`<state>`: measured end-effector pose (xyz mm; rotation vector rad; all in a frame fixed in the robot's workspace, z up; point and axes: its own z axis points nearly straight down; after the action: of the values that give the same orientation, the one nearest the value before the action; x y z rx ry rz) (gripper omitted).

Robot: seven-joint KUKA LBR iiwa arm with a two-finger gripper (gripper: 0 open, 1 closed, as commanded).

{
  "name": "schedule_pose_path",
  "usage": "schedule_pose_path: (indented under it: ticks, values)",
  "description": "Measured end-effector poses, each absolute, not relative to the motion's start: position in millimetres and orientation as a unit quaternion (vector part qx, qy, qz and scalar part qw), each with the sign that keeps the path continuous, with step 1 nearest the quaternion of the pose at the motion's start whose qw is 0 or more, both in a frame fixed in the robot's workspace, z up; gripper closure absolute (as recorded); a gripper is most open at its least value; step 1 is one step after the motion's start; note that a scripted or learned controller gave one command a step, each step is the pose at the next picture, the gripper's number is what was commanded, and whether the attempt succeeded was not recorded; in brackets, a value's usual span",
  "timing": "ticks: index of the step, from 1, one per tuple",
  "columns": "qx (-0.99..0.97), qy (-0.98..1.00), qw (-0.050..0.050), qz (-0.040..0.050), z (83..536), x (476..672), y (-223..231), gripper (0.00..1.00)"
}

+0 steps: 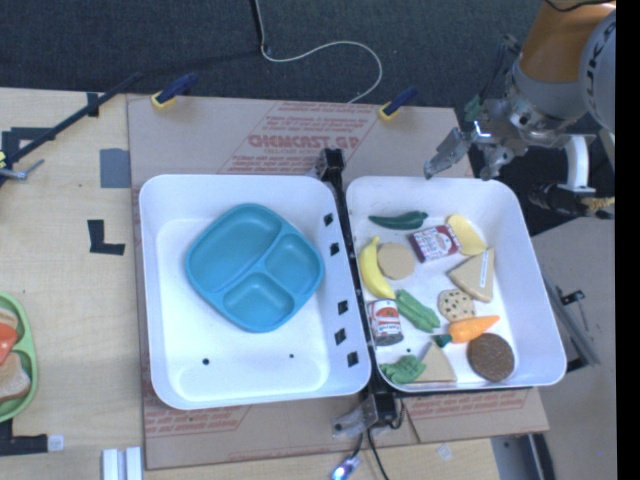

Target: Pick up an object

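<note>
The right bin [528, 268] holds several toy foods: a green chili [398, 220], a banana [374, 268], a red packet [432, 242], a yellow lemon-like piece [466, 233], a sandwich wedge [476, 276], a chip cookie [455, 303], a carrot [469, 329], a brown round cookie [490, 356] and a small can [386, 321]. My gripper [462, 165] hangs over the bin's far rim, above and behind the food. Its two fingers are spread apart and open, with nothing between them.
The left bin [170, 363] carries a blue divided plate [255, 266]. A black hinge strip [345, 268] runs between the bins. A white cable [320, 53] loops behind on the dark cloth. A green plate [12, 353] with food sits at the far left edge.
</note>
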<state>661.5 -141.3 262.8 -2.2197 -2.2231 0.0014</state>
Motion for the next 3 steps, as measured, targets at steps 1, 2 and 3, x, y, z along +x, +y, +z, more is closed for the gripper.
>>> schedule_pose_path:
  ticks: [1, 2, 3]
  values:
    - [-0.705, -0.709, 0.001, -0.0006, 287.3, 591.5, -77.3, 0.00]
    - [-0.705, -0.709, 0.002, 0.0013, 274.4, 557.3, -35.5, 0.00]
    - [-0.704, -0.710, 0.002, 0.0006, 283.4, 535.9, 32.0, 0.00]
